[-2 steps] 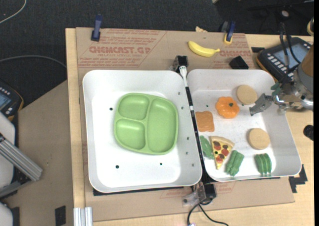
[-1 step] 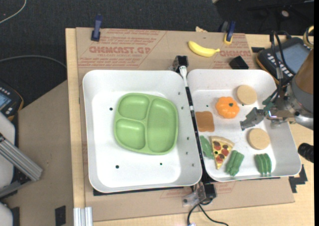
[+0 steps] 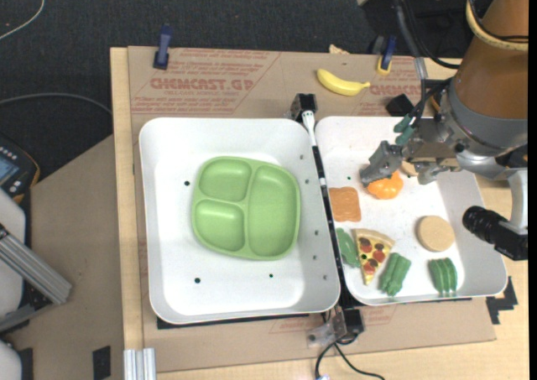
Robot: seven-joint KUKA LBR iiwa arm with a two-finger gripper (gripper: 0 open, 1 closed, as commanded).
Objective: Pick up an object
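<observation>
My gripper (image 3: 403,171) hangs over the upper part of the right bin (image 3: 470,202), its two fingers spread apart and open. An orange round fruit (image 3: 385,189) lies in the bin just under the left fingertip (image 3: 374,173), partly covered by it; it is not clamped between the fingers. Below it lie a tan toast square (image 3: 344,203), a pizza slice (image 3: 371,252), a round beige cookie (image 3: 435,233) and green vegetable pieces (image 3: 394,273), (image 3: 443,275).
The left bin (image 3: 164,202) holds a green divided plate (image 3: 247,207). A yellow banana (image 3: 341,82) lies on the board behind the right bin. A black clip (image 3: 304,106) sits where the bins meet. The arm's body looms at the right.
</observation>
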